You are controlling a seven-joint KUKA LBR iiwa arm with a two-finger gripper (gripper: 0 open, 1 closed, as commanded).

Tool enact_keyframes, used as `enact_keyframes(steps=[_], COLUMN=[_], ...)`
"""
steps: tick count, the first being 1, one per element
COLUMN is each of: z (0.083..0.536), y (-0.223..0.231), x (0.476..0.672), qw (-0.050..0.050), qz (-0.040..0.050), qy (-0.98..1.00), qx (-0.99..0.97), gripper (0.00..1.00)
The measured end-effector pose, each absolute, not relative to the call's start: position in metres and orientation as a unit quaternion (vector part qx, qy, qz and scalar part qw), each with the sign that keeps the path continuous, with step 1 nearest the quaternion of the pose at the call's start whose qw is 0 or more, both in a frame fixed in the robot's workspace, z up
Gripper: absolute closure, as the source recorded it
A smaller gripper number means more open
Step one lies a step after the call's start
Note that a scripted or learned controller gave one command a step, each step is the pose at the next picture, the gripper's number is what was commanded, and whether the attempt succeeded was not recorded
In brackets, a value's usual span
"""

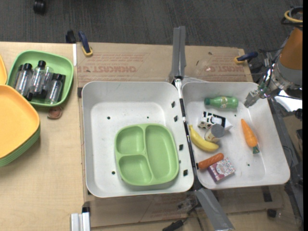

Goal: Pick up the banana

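gripper [253, 98] is hanging over right bin's [274, 177] upper-right corner, claw state unclear, banana [202, 141] lying untouched near the left wall.

1. One camera was fixed above the bench [144, 61] and looked down on it at a slant.
2. It stood far enough off to take in both white bins [96, 143], side by side, and the dark floor [144, 8] beyond.
3. The arm [291, 57] entered from the right of the frame.
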State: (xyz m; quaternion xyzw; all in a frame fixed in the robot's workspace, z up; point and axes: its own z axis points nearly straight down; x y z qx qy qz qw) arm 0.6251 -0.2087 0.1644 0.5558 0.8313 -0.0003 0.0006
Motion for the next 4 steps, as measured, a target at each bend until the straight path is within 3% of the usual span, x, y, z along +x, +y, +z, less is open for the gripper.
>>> enact_keyframes(steps=[1,2,3,4], z=[0.094,0.091,0.111,0.115], y=[-0.159,-0.22,-0.204,-0.194], x=[0.543,0.497,0.498,0.523], qw=[-0.001,-0.003,0.0,-0.001], qz=[-0.0005,0.0004,-0.0005,-0.0019], qy=[0.799,0.684,0.565,0.45], qx=[0.601,0.73,0.825,0.893], gripper=[1.0,1.0,1.0,1.0])
